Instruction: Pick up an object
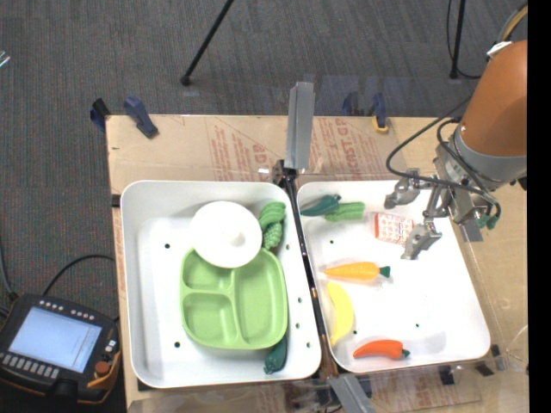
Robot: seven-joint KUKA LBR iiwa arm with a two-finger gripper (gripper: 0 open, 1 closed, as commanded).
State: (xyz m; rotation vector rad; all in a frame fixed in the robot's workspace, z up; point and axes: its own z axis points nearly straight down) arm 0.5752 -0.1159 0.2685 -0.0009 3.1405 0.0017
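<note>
Grey carpet surrounds the cardboard-topped bench — two white bins — gripper fingers apart, holding nothing.

A black teach pendant with a lit screen lies on the grey carpet left of the bench; blue clamps grip its far edge.

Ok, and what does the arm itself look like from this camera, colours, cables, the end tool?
The arm is grey with a broad orange section bulging above the wrist. A thin black cable loops out from it on the side toward the bins. The gripper at its end is bare grey metal, built of small blocky parts, with a spot of green near the wrist. I see no readable markings.
</note>
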